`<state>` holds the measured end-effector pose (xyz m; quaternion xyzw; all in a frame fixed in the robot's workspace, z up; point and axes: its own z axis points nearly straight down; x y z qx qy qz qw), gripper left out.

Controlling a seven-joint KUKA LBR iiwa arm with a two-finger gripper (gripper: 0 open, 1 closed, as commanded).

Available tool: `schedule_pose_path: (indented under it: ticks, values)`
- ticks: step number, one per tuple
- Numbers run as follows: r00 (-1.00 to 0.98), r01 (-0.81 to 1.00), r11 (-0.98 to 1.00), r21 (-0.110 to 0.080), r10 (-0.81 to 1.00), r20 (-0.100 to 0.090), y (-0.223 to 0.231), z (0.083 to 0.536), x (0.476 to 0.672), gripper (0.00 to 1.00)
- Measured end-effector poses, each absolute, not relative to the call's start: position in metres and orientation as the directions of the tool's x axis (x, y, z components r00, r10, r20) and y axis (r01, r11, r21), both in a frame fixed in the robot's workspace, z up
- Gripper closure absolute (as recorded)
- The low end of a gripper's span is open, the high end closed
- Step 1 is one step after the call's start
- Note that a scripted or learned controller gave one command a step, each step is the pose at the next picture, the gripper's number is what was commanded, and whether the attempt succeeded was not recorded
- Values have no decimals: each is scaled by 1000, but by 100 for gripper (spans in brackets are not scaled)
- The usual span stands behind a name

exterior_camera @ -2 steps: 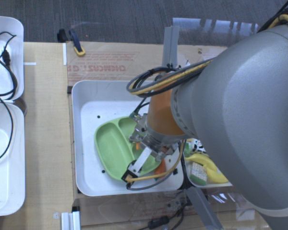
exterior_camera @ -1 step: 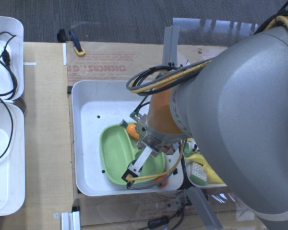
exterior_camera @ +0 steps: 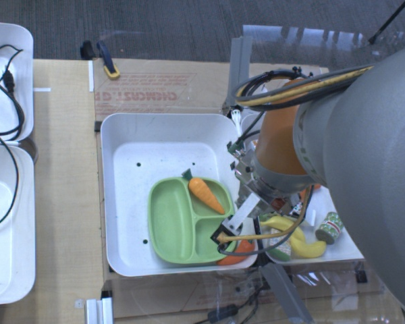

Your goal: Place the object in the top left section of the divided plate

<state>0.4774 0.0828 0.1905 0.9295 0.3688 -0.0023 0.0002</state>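
Observation:
A green divided plate [exterior_camera: 172, 225] lies in the left bin [exterior_camera: 121, 181], toward its lower right. It has one long section on the left and two smaller ones on the right. An orange carrot [exterior_camera: 206, 193] with a green top lies slanted in the upper right section, its leafy end over the plate's top rim. My gripper [exterior_camera: 246, 184] hangs under the orange-banded wrist at the plate's right edge, just right of the carrot and apart from it. The wrist hides its tips.
A small orange-red thing [exterior_camera: 241, 248] peeks out at the plate's lower right rim. In the right bin lie a yellow banana [exterior_camera: 305, 246] and a green-and-white can [exterior_camera: 329, 227]. Dark cables [exterior_camera: 283, 86] loop above the arm.

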Motion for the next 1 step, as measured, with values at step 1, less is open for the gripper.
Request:
schedule_pose_path:
  ticks: [1]
  values:
    - [765, 643, -765, -2, 643, -7, 34, 190, 530, 100]
